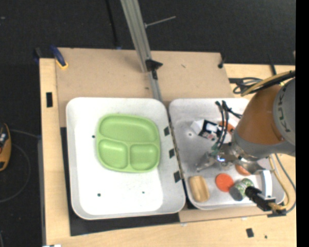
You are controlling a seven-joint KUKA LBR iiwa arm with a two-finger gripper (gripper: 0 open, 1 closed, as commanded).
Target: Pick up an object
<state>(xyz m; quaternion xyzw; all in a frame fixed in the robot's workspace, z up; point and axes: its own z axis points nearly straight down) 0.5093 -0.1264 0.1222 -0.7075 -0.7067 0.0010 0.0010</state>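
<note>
No readable text. Partial dark lettering on the arm's orange band (pixel 262 118) at the right edge, cut off and too blurred to make out. The small white package (pixel 206 128) in the right bin (pixel 181 118) carries dark print, also too small to read.

A single fixed camera looks down from above at a slant, far enough back to take in the whole tabletop (pixel 118 76) and both white bins, left bin (pixel 82 189) and right bin (pixel 183 112), with the arm (pixel 265 122) entering from the right edge.
</note>
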